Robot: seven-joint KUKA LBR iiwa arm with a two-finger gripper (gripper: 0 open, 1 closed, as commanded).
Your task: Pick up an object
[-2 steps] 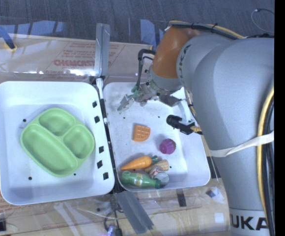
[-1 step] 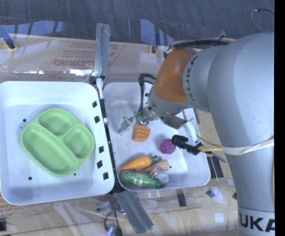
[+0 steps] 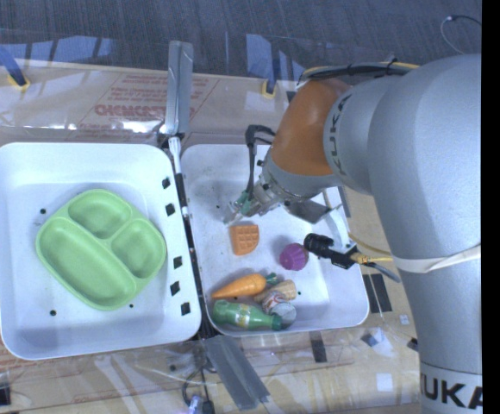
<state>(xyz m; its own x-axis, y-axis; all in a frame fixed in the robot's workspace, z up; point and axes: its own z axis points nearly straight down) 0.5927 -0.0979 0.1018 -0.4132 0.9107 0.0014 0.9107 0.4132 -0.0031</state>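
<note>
The grey arm [image 3: 422, 188] with its orange band [image 3: 306, 136] comes in from three o'clock and bends down over the right-hand white bin [image 3: 207, 166]. Its jaws [image 3: 248, 203] hang low over the bin floor, near the bin's middle and a little toward ten o'clock. The fingertips are small and blurred against the white floor, so whether they are spread or pressed together I cannot tell, and nothing can be made out between them.

Just beside the jaws, toward six o'clock, lies an orange waffle-like toy [image 3: 245, 238]; whether the two touch cannot be made out. At three o'clock from the waffle toy sits a purple round toy [image 3: 293, 255], apart from it. Near the purple toy, toward three o'clock, a black fitting [image 3: 323, 248] juts out from the arm's side.

Along the bin's six o'clock edge lies a cluster of toys: a toy carrot [image 3: 241, 285] with a green top, a green toy bottle [image 3: 246, 316] lying on its side below it, and a small mixed-coloured piece [image 3: 278, 298] at their three o'clock end, all close together.

The left-hand white bin [image 3: 26, 171] holds a light green divided plate [image 3: 99, 247] with three compartments, lying flat near the bin's middle. Both bins rest side by side on the bench [image 3: 129, 102].
</note>
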